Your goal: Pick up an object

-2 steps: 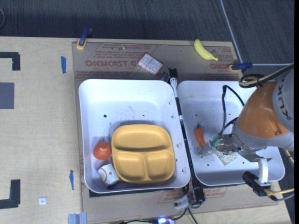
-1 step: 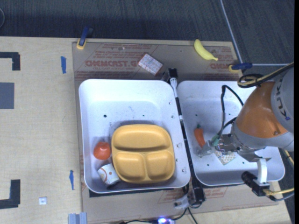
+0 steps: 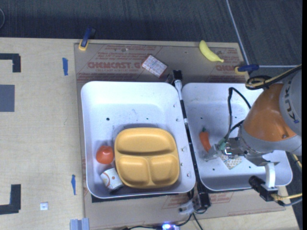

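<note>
Nearest us, at 6 o'clock on the bench edge, we see dark cables and a clamp where the two bins meet. Pincer sits low in the right white bin, roughly at that bin's centre; we cannot tell if it's apart or together, since the wrist hides the tips. Small orange carrot-shaped toy lies just beside it at 10 o'clock, near the bin's left wall, not visibly gripped. Pale patterned flat piece lies just at 4 o'clock of the pincer, under the wrist. Grey arm with orange band comes in from 3 o'clock.

Left white bin: yellow three-compartment plastic tray at its 5 o'clock, orange-red round ball touching the tray's 9 o'clock side, white-and-orange cup-like object tipped over at 7 o'clock.

Outside the bins, at 12 o'clock on the cardboard: small patterned square box, yellow banana.
</note>
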`<state>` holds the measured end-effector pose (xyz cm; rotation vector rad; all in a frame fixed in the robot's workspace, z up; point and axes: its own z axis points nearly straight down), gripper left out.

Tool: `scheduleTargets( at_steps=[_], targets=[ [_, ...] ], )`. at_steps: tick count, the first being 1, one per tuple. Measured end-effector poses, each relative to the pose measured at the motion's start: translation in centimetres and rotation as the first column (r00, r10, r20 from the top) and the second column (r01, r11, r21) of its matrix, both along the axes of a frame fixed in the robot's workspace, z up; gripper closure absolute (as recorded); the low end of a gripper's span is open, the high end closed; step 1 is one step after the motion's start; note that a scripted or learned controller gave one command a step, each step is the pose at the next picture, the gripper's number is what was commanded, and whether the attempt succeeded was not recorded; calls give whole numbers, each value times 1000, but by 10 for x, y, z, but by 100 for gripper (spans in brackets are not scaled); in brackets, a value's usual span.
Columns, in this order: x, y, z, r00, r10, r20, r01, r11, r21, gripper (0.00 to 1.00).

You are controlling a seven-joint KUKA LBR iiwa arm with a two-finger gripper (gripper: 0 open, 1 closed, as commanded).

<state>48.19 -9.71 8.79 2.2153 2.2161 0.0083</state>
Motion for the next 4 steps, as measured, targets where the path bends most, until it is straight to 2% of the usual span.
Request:
scheduleTargets(
  at_steps=[4],
  targets=[
    [0,3,0,1000,-2,1,2,1000,-4,0]
  ],
)
